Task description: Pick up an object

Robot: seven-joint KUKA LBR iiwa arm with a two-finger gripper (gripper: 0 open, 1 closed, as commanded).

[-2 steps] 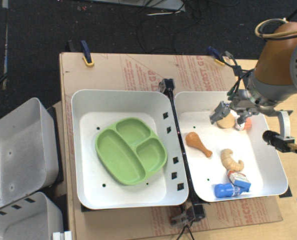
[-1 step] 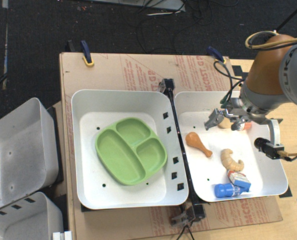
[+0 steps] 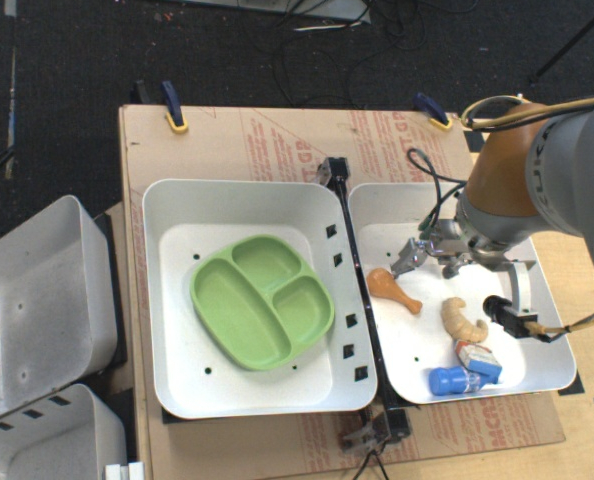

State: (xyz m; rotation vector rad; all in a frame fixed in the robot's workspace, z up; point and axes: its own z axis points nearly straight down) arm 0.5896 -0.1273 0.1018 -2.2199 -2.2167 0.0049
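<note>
Cardboard (image 3: 277, 133) with red printing too faint to read covers the bench under two white bins. Left bin (image 3: 167, 268): one green divided plate (image 3: 262, 301). Right bin (image 3: 552, 368): orange drumstick toy (image 3: 393, 289) nearest the divider, tan curved piece (image 3: 460, 318) beyond it, blue-and-white item (image 3: 465, 373) toward the front rim. Gripper (image 3: 435, 251) hangs above the drumstick toy; its finger state cannot be told.

I see the arm (image 3: 557, 163) come in from the right, its grey link and orange band high in my view, bent down toward the bench. The wrist drops low, cables looping round it. The gripper (image 3: 432, 253) hangs at the end, pointing down and to the left. I can't make out how its tips are set from this angle.
</note>
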